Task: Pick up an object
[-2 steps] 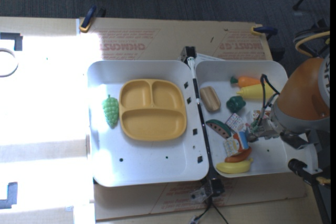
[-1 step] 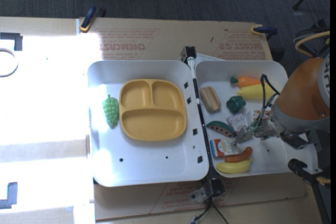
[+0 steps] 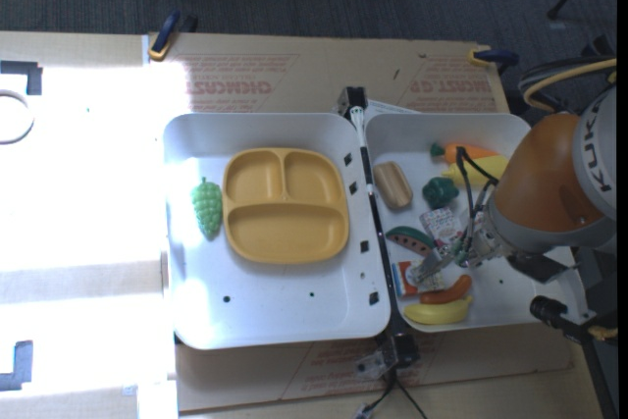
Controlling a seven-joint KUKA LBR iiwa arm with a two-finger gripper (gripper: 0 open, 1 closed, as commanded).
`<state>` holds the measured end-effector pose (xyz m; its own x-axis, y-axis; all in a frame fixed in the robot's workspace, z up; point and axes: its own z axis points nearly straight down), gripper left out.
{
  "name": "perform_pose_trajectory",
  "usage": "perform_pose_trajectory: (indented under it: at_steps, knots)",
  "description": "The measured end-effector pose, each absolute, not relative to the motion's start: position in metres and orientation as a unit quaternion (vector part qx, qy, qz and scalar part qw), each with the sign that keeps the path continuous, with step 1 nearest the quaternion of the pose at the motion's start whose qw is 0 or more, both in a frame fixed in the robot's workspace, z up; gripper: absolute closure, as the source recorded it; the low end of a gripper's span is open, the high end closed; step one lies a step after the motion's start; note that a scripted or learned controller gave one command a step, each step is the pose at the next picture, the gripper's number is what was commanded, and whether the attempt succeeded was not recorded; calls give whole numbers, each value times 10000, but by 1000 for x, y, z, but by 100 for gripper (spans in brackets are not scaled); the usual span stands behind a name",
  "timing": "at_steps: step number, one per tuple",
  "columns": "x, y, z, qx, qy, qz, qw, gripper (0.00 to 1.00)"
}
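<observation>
My gripper [image 3: 432, 272] hangs over the right bin [image 3: 510, 128], its grip unclear to me, above a red toy [image 3: 449, 290] beside the banana [image 3: 439, 312]: light, smooth, probably slippery; best pinched mid-body.

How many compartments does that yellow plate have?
3. The yellow plate in the left bin has two smaller compartments along its far side, one left and one right, and one long compartment across the near side.
</observation>
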<state>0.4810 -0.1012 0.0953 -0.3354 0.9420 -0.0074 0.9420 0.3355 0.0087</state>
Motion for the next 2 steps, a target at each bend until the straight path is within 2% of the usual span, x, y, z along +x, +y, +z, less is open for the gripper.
perform_pose_trajectory:
  at_steps: [1,2]
  knots:
    - [482,-99,105,5769,8168,32,42,100]
    - [482,-99,105,5766,8170,31,40,0]
